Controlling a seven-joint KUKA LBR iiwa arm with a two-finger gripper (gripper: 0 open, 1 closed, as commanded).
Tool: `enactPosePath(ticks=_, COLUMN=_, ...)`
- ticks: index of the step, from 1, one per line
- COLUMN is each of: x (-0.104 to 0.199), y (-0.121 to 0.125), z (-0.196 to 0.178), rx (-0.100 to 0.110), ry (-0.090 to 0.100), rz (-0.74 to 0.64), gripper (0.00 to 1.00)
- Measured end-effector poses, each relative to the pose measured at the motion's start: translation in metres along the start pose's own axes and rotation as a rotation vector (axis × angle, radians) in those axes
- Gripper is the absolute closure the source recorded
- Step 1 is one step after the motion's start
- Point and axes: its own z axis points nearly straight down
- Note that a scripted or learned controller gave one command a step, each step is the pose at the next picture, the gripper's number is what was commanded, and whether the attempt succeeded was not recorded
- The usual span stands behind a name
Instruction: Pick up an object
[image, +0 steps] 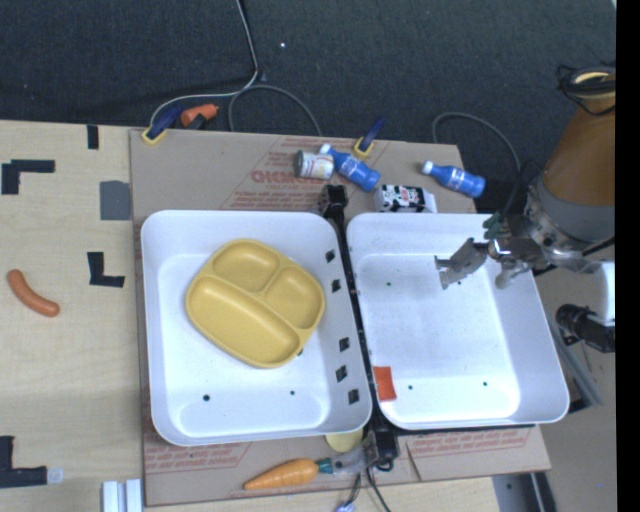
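A yellow divided plate (255, 300) lies in the left bin (165, 400), tilted a little toward the bin's upper left. My gripper (478, 270) hangs over the upper right part of the right bin (530, 395), far to the right of the plate. Its two grey fingers (455, 266) stand apart, open, with nothing between them. The grey wrist with its orange band (585, 150) rises at the right edge.
Behind the bins lie a white bottle (315, 163), two blue bottles (357, 170) (455, 179) and a small black-and-white box (405, 198). A toy carrot (285, 474) lies in front of the bins and a toy sausage (32, 293) far left. An orange tag (383, 382) sits at the right bin's lower left.
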Motion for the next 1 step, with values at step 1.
enactPosePath(ticks=1, x=0.0004, y=-0.0298, z=0.1607, rx=0.018, ry=0.004, rz=0.002, gripper=0.00)
